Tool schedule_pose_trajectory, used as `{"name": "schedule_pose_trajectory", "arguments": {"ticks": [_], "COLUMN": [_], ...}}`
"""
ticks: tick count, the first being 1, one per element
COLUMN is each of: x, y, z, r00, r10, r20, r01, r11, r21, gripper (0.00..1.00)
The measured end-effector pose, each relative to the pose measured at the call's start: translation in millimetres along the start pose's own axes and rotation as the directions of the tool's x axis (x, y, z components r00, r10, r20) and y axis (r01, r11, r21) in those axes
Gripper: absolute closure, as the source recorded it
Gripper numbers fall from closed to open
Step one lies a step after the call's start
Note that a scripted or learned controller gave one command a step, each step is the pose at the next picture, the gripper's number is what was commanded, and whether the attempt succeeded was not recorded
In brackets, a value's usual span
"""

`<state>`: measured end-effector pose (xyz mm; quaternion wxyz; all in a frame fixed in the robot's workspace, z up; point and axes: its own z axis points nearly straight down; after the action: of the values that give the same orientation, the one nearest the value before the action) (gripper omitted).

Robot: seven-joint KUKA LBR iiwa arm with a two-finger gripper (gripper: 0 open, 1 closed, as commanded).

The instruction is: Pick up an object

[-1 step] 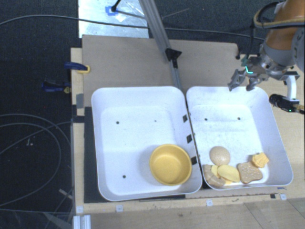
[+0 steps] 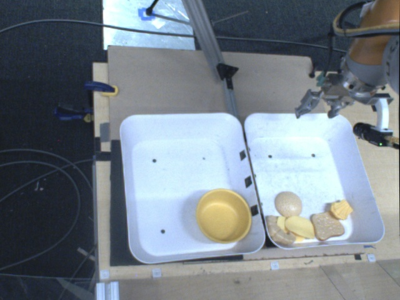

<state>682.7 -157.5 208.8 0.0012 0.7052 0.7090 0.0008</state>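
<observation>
My gripper [image 2: 320, 107] hangs above the far edge of the right bin [image 2: 300, 139], its two fingers spread open with nothing between them. Far below it, in the near corner of that bin, lies a cluster of food pieces: a pale egg-shaped piece [image 2: 288, 203], a yellow banana-like piece [image 2: 300, 226], a brown toast slice [image 2: 327, 225], a small orange-yellow piece [image 2: 340, 209] and a tan biscuit [image 2: 278, 232]. A yellow bowl [image 2: 224, 215] sits upright in the near right part of the left bin [image 2: 162, 136].
A slanted grey pole [image 2: 206, 30] crosses the bench behind the bins, ending at a black clamp [image 2: 227, 71]. Blue and yellow clamps [image 2: 94, 99] sit at the bench's left edge. Cables trail on the floor to the left.
</observation>
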Motion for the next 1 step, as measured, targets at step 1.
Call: {"name": "schedule_pose_trajectory", "arguments": {"ticks": [1], "x": [-6.8], "y": [-0.9], "z": [59.6], "r00": [1.0], "r10": [0.004], "r20": [0.0], "r01": [-0.004], "r11": [1.0], "r21": [0.005], "gripper": [0.0]}}
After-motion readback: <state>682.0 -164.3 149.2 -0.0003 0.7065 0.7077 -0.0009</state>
